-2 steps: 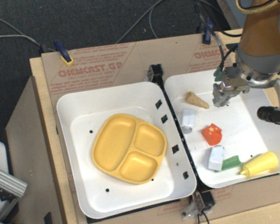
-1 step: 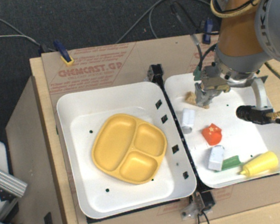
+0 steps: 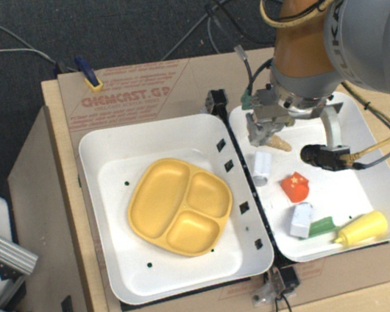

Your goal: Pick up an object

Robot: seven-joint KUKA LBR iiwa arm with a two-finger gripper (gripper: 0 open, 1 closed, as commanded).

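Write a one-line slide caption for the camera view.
KUKA arm's gripper poised over the right bin above scattered small objects; a yellow divided tray lies in the left bin.

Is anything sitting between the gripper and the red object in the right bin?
Nothing visible does. The gripper hangs over the right bin's upper left part, with a tan piece just beside it; bare white floor separates it from the red object.
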